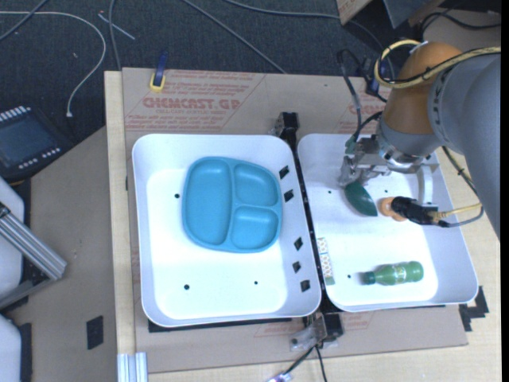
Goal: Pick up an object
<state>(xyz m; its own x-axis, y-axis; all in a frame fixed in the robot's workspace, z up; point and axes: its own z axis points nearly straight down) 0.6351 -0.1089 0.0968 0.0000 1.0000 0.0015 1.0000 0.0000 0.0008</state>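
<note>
The gripper (358, 175) is low in the right bin (453, 245), just above a dark green thing (363, 200) it may be touching, but I cannot tell how its grip stands, and a green bottle (393, 274) lies near the front.

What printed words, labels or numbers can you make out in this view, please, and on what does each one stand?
"CHEMCAST GP" or close to it, in large red letters, blurred, on the cardboard sheet under the bins.
Smaller red lines above and below that word: too blurred to read.
Red print on the cardboard behind the right bin: unreadable.
White strip label between the bins: too small to read.
Green bottle: no readable text.
</note>
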